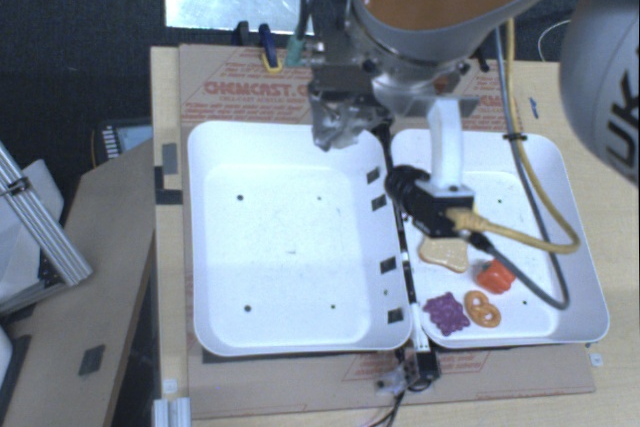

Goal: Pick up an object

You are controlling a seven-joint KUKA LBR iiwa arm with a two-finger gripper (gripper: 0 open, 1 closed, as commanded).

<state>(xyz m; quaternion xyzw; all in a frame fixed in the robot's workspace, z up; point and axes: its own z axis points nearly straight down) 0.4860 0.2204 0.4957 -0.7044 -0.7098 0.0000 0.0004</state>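
Four small objs lie in the bin on the view's right (585, 300), all in its near-left part. A tan flat piece (443, 255) sits farthest back, w/ a red-orange item (495, 276) just beside it. A purple grape-like cluster (447, 313) and an orange pretzel shape (482, 309) lie side by side by the front rim. The gripper (337, 127) hangs over the far edge of the left-hand bin (280, 245), near the divide btwn bins, well apart from all four objs. Spread or closed: cannot tell.
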